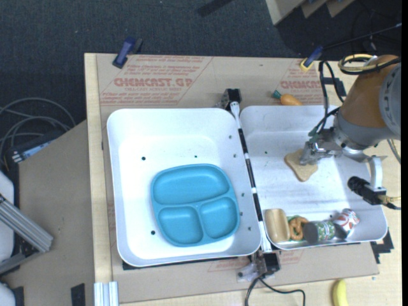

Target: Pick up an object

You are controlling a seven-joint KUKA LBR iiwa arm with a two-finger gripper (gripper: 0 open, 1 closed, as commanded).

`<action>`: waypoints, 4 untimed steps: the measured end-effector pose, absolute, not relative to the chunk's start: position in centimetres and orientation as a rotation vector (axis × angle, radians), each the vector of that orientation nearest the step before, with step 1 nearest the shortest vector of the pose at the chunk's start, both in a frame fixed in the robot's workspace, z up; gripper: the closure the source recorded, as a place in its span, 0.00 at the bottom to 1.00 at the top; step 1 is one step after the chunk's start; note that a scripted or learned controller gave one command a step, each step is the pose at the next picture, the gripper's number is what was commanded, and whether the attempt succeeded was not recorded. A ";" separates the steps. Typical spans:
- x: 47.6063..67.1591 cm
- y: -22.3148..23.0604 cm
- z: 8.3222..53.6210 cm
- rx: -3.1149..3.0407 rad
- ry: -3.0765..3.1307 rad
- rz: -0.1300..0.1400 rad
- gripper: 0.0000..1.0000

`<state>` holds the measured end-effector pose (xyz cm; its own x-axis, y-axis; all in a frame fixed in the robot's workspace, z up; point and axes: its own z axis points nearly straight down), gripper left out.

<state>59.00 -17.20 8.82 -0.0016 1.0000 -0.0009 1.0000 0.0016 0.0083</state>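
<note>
My gripper [312,155] is low in the right bin [274,126], near its middle. It sits on the upper right edge of a flat tan piece shaped like a bread slice [299,166] that lies on the bin floor. Along the bin's near wall lie a tan roll [275,224], an orange pretzel-like piece [296,227], a dark can on its side [322,231] and a red and white object [348,219]. The grey and orange arm [370,107] reaches in from the right.
The left bin [127,139] holds a blue divided plate [193,203]. A small carrot toy [289,99] lies on the board behind the right bin. Blue clamps [127,51] sit at the board's far corners. A yellow object [340,293] lies off the front edge.
</note>
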 end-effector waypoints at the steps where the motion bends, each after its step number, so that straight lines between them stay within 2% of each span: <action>1: 55.8 -16.7 9.1 2.220 2.220 0.001 1.00; 2: 55.8 -16.7 10.1 2.219 2.219 0.002 1.00; 3: 59.8 -17.0 8.9 2.216 2.218 0.005 1.00; 4: 60.8 -15.5 8.9 2.213 2.214 0.005 1.00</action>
<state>60.83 -15.53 8.86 -0.0006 1.0000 -0.0055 1.0000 0.0007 0.0100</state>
